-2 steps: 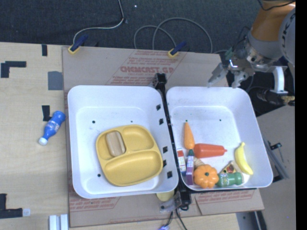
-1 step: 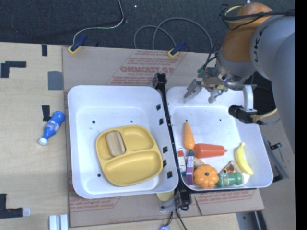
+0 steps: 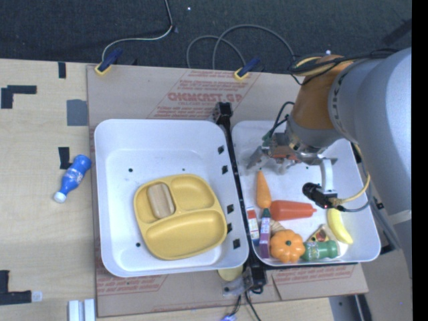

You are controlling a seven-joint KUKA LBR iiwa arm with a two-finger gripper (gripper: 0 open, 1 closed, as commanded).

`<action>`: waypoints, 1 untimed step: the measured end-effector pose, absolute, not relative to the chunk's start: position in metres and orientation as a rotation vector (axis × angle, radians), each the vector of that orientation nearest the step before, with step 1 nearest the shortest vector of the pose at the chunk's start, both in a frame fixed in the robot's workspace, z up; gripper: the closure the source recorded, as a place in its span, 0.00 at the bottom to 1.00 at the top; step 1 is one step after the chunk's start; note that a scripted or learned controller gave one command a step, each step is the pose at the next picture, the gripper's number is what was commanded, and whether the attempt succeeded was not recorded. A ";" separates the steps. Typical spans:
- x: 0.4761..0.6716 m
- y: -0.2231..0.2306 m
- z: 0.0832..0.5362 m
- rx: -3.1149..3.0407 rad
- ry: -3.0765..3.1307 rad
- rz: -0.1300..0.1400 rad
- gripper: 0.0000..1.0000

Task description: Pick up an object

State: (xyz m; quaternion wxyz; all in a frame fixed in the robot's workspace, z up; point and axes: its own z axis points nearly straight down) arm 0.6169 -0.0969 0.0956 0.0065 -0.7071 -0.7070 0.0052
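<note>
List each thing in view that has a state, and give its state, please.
gripper: low in the right bin, near the carrot's tip
carrot: lying loose
yellow tray: flat in the left bin, a tan piece in one compartment
blue bottle: lying on the bench, outside the bins

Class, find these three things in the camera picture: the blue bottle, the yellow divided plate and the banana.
blue bottle [image 3: 73, 175]: camera view, middle of its body.
yellow divided plate [image 3: 182, 228]: camera view, floor of its large compartment.
banana [image 3: 340, 227]: camera view, middle of its curve.

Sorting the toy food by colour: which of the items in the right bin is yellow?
The yellow plastic banana by the right bin's right wall; the cone-shaped carrot and round pumpkin are orange.
</note>
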 end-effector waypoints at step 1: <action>0.606 -0.101 0.085 -2.221 -2.227 -0.004 0.00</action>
